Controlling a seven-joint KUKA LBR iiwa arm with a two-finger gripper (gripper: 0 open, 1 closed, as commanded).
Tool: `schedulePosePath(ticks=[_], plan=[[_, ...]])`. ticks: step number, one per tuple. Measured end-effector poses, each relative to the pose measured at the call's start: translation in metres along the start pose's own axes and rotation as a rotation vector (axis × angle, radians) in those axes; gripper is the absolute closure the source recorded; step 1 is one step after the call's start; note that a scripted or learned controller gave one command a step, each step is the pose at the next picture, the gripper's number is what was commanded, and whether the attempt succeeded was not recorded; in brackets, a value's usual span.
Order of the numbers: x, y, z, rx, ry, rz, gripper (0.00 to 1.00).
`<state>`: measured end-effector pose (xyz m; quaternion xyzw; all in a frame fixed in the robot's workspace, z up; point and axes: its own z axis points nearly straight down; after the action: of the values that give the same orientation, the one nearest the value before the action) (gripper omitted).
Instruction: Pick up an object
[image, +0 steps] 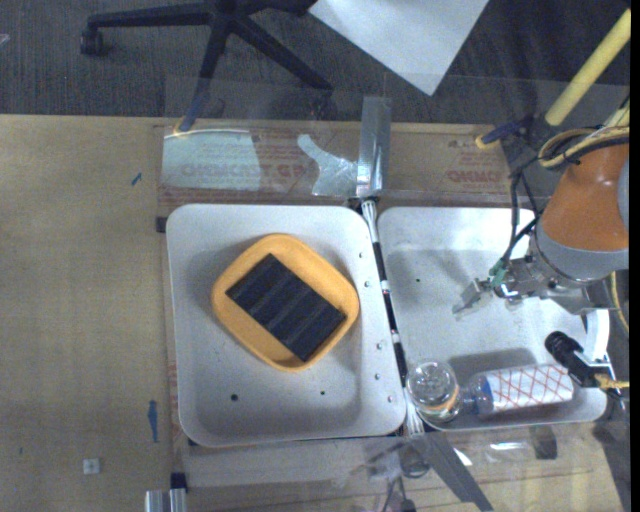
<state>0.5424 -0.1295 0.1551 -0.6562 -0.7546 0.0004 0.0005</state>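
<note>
Two bins sit side by side on my worktop (80, 300). The left bin (200, 400) holds an orange tray (240, 275) with a dark ribbed panel, lying flat near the middle. The right bin (430, 250) holds a bottle (495, 390) on its side along the near wall, its clear end by the divider. My claw (478, 293) hangs over the middle of the right bin, above the bottle and apart from it, with nothing between its fingers; I cannot tell whether they are spread or together. I take the bottle as the nearest target. My worry is that a round bottle will roll or slip out as the fingers close, and it lies so close to the wall that a finger may strike the rim.
</note>
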Motion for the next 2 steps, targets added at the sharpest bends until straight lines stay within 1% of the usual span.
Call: schedulePosePath(ticks=[1,2], plan=[[0.013,-0.048,-0.002,0.0,0.001,-0.171,0.0],[0.022,-0.056,0.067,-0.009,-0.002,-0.143,0.0]])
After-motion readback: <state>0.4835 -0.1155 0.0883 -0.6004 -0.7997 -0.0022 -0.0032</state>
